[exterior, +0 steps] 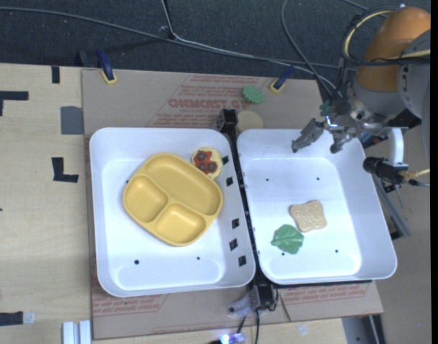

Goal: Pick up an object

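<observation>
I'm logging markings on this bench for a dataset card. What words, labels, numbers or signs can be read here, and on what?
Red print on the cardboard sheet above the left bin: one line of capital letters, too blurred to read.
Red print on the cardboard's strip below the bins, near the bottom edge: also too small to read.
No readable text on the yellow tray, the right bin or the hand.

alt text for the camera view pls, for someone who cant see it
A grey arm's open gripper hovers over the far edge of the right bin, which holds a tan toast piece touching a green leaf. The left bin holds a yellow divided tray and a small pizza toy.
</observation>
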`<state>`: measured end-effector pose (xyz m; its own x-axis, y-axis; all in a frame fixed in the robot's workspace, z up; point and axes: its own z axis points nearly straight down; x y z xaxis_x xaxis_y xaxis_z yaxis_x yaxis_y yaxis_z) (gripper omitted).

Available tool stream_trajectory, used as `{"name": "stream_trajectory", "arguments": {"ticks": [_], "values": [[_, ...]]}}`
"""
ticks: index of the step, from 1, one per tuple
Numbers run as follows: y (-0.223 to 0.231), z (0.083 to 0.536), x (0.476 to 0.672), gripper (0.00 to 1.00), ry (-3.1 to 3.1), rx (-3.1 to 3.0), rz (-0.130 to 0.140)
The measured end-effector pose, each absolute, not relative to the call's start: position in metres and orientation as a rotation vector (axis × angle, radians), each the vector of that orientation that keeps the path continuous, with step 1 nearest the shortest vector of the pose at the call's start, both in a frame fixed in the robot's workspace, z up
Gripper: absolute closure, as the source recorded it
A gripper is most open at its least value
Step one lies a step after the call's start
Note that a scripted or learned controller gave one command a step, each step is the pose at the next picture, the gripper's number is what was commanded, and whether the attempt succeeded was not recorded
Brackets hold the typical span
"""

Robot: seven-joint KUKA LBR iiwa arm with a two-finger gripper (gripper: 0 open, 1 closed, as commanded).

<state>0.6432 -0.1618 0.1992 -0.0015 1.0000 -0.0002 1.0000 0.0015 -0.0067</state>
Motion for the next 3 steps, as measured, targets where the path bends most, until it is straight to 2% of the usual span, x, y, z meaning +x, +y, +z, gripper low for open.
{"name": "stream_trajectory", "arguments": {"ticks": [1,2,3], "values": [[-0.164,0.140,0.633,0.00,-2.219,-2.217,0.008],[-0.163,0.087,0.632,0.00,-2.222,-2.217,0.006],[-0.162,0.100,0.633,1.00,-2.225,-2.217,0.003]]}}
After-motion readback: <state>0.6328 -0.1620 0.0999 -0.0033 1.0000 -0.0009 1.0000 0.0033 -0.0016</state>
